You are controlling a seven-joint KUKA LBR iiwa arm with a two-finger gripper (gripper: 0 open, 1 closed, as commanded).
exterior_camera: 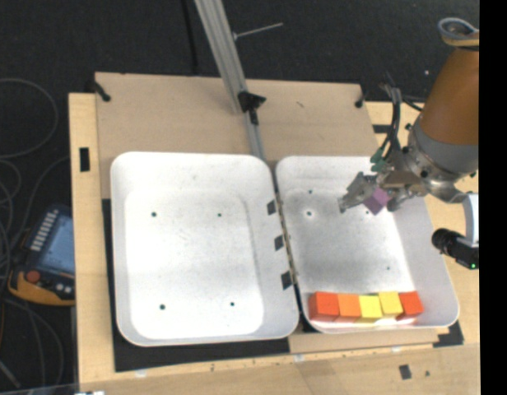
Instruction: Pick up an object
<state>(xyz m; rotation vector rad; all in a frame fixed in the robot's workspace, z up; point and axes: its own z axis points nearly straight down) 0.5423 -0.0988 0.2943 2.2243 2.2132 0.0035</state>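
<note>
A small purple block (pixel 377 201) sits between the fingers of the grey two-finger gripper (pixel 370 197), which are closed on it above the far part of the right shallow white bin (pixel 418 245). The grey arm with its orange band (pixel 451 89) reaches in from the right. Along the near wall of the same bin lies a row of orange and yellow blocks (pixel 365 304). The left shallow white bin (pixel 126 245) lies just beside it on the tan wooden bench (pixel 179 113).
</note>
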